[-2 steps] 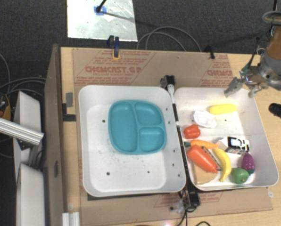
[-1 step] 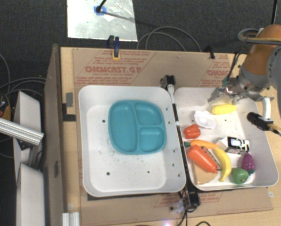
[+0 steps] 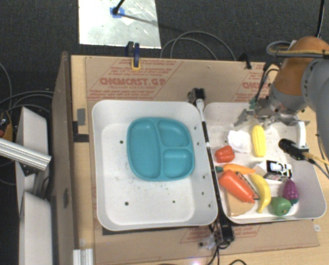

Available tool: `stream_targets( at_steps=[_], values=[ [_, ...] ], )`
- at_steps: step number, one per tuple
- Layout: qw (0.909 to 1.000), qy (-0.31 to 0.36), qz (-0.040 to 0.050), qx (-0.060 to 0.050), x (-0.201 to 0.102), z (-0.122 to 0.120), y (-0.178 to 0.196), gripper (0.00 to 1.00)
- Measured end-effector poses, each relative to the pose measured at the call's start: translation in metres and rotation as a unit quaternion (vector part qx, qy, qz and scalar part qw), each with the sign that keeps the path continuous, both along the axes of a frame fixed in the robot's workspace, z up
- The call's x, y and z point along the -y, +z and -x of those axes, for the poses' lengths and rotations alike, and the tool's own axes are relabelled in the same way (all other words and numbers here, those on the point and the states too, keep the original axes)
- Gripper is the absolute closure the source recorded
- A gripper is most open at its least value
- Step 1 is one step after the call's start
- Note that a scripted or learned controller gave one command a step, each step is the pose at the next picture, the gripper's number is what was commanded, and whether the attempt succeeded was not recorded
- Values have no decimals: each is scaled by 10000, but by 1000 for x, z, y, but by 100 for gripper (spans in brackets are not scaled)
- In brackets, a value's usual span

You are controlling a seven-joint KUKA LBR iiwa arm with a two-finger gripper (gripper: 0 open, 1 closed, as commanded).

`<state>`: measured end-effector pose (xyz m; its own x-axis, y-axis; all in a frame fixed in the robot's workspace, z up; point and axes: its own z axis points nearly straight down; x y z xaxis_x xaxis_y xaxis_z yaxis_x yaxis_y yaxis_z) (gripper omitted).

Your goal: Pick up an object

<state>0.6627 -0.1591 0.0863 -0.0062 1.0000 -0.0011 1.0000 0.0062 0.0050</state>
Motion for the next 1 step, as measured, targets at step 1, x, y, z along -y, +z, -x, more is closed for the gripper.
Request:
stream_targets(
  at_steps=[1],
  values=[
    [10000,6,2,12,1,-1,11,100]
  ],
)
